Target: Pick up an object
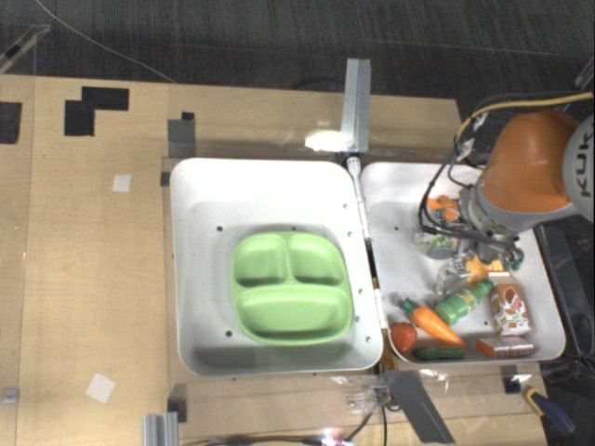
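While the grey arm [544, 170] with its orange band reaches in from the right, its gripper [465, 266] hangs low over the right white bin [395, 203], just above the heap of toy food. Whether the pincer is apart or together cannot be told, for the wrist hides much of it, and no thing shows clearly between its parts.

Taking the toy carrot [435, 322] as the landmark: it lies at a slant near the front of the right bin. A green bottle [462, 301] lies just beside it on the far right side, touching or nearly so, with the gripper just beyond the bottle's upper end. A small carton with a red and white label [509, 308] sits to the carrot's right, near the bin's right wall. A red round toy [403, 336] rests at the carrot's left end, a dark green piece [437, 351] lies just in front of it, and a red-brown bar [505, 347] lies to its front right.

Well to the carrot's left, the left white bin [200, 212] holds a green divided plate [291, 286].
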Robot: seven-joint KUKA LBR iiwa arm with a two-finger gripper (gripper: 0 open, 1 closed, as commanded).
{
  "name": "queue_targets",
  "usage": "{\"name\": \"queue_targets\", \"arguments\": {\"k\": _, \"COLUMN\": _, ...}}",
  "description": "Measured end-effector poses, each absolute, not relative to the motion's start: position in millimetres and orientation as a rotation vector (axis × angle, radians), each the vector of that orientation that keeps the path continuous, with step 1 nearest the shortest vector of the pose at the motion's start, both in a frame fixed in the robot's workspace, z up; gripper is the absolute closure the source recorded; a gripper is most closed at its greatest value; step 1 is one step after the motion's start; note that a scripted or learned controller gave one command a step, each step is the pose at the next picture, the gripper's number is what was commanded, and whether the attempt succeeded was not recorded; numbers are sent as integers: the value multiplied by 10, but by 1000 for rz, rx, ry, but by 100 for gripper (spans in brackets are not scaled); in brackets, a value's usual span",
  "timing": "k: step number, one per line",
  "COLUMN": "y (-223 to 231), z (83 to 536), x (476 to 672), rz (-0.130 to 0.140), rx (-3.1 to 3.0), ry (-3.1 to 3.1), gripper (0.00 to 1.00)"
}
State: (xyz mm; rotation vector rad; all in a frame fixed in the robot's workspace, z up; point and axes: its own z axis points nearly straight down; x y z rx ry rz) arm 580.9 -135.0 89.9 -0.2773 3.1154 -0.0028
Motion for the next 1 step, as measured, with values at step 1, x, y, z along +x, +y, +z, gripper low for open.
{"name": "queue_targets", "arguments": {"k": 1, "y": -1391, "z": 892, "x": 6560, "rz": -5, "rx": -577, "ry": 3074, "gripper": 0}}
